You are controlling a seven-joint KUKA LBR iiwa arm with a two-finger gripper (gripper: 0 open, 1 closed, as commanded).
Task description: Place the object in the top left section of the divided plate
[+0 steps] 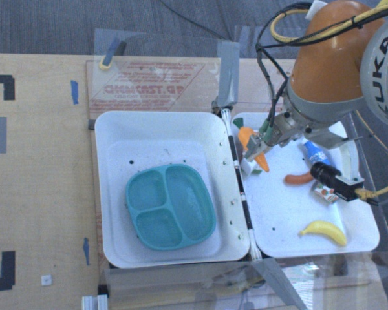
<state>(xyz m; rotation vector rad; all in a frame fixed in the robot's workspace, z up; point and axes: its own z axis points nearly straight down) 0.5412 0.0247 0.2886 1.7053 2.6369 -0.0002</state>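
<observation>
A teal divided plate (142, 196) with three sections lies in the left bin (116, 147), and nothing rests in any section. An orange carrot (246, 137) with a green top lies at the left edge of the right bin (278, 215). My gripper (256, 149) is directly over the carrot and hides its middle, so orange shows on both sides of it. Whether the carrot is gripped is hidden from this angle.
Also in the right bin are a yellow banana (323, 232) near the front, a red-orange sausage (297, 179) in the middle and a blue item (313, 152) under the arm. The raised rims (236, 186) between the two bins stand between carrot and plate.
</observation>
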